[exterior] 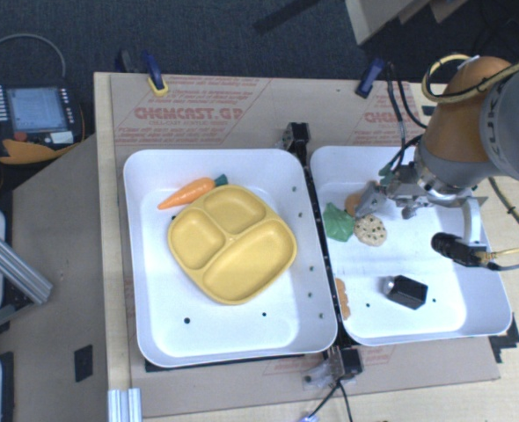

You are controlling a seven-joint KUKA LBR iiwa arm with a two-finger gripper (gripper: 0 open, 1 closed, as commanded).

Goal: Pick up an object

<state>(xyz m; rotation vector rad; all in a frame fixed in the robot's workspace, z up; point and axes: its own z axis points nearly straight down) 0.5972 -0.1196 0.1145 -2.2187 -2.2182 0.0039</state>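
Cardboard-topped bench — left white bin, right white bin

My feed is bright and evenly lit from overhead. The white bins sit close to overexposed, with little surface detail. Shadows are soft and short, tucked under the yellow tray. Strong glare at the top right corner. Slight softness overall; dark floor renders noisy.

A teach pendant lies left of the bench, beside aluminium rails.
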